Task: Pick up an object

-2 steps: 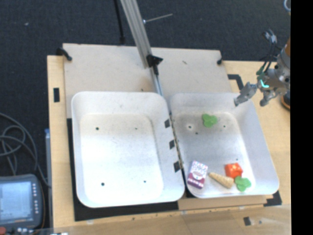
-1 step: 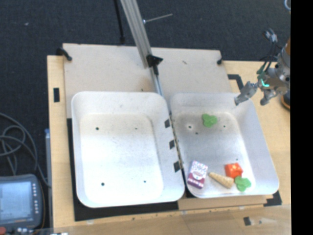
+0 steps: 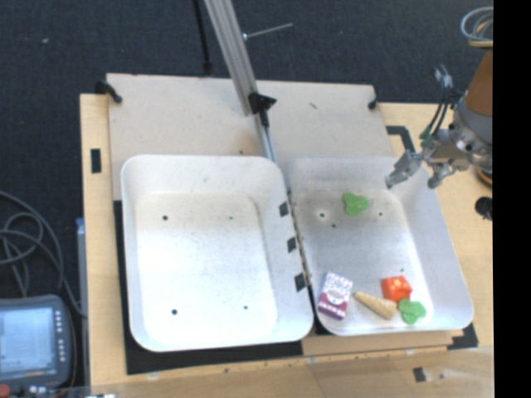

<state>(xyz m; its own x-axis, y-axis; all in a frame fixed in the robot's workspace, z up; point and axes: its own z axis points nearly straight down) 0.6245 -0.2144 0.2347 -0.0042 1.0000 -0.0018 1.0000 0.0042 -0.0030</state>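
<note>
Nothing is picked up yet: the hand hangs with fingers apart and bare over the far right rim of the right bin, while the nearest candidate (a small green piece) lies on that bin's floor, just left of the hand.

Gripper over right bin far rim, fingers spread, nothing between. Green piece mid-bin; purple carton, cone, red block, possibly green toy at near edge.
</note>
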